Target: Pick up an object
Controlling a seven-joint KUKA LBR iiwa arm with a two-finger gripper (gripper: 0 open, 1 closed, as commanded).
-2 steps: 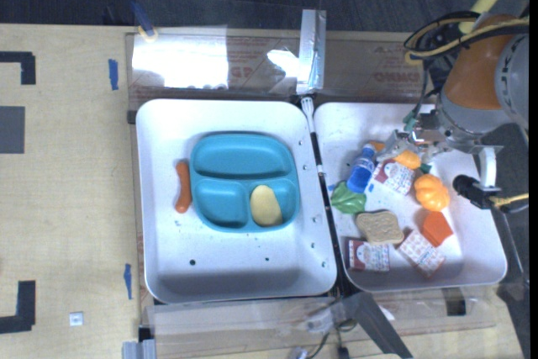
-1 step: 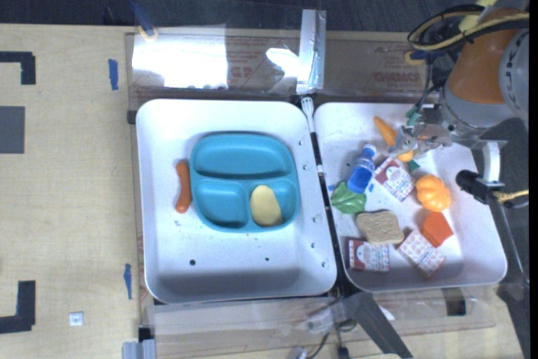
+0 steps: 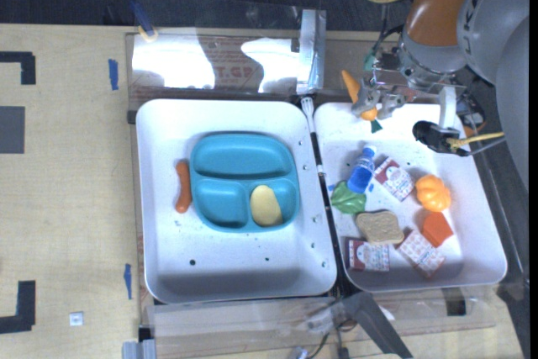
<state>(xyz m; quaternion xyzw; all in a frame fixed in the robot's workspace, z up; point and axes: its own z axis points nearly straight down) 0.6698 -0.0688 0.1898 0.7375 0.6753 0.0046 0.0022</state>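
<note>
We see the grey arm's two-finger gripper (image 3: pixel 376 99) over the right white bin's (image 3: pixel 487 265) far edge, a small smooth orange carrot-shaped piece (image 3: pixel 351 85) near its fingers; we cannot tell whether they grip it. Its long axis tilts, pointing up-left. The left bin (image 3: pixel 160 265) holds a glossy blue divided plastic tray (image 3: pixel 220 172).

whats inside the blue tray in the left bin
A yellowish rounded object lies in the blue tray's lower right compartment. The other compartments look bare. Whatever is beneath the tray is covered by it.
</note>
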